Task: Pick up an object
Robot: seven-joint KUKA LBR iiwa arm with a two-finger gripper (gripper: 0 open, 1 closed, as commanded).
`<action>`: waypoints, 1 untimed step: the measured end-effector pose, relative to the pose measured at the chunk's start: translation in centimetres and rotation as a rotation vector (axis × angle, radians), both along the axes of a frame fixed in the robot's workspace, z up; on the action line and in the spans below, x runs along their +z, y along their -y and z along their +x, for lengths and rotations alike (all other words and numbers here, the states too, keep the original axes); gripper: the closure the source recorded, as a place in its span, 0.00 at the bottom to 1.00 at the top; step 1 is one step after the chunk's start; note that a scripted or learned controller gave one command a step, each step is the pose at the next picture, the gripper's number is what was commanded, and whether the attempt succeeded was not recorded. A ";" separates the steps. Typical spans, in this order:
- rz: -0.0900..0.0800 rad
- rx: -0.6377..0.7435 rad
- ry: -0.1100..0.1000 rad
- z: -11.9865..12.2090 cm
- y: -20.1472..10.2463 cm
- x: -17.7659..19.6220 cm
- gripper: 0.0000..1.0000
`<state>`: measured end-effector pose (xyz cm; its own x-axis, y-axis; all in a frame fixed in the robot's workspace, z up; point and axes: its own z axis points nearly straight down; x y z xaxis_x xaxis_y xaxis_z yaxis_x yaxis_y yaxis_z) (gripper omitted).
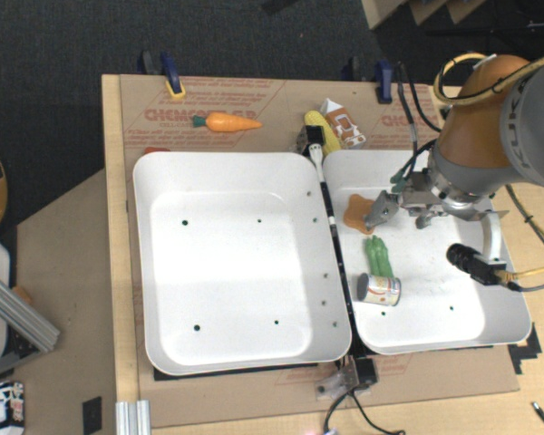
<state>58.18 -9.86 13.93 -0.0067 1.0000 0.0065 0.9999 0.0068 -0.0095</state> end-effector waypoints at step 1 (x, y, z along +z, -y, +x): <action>-0.004 -0.009 0.004 -5.4 -0.6 -5.7 0.00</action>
